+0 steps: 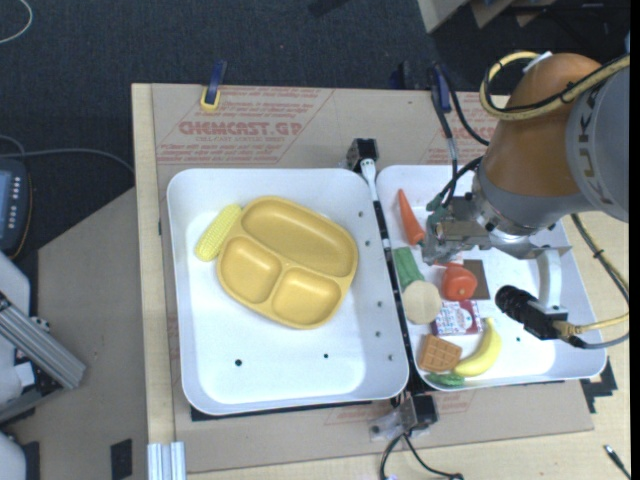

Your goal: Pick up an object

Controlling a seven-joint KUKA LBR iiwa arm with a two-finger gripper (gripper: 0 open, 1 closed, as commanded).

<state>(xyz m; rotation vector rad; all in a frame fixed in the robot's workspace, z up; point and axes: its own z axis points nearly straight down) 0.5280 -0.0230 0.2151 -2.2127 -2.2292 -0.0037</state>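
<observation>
My gripper hangs over the middle of the right bin, coming in from the right under the grey and orange arm. Just below it lies a red tomato on a dark brown flat piece. An orange carrot and a green cucumber lie to its left along the bin's left wall. Toward the front are a white ball, a red and white packet, a tan waffle, a yellow banana and a green pod.
The left bin holds a yellow divided plate with a yellow corn cob against its left edge. A black divider rail runs between the bins. The arm's body covers the right bin's far right part.
</observation>
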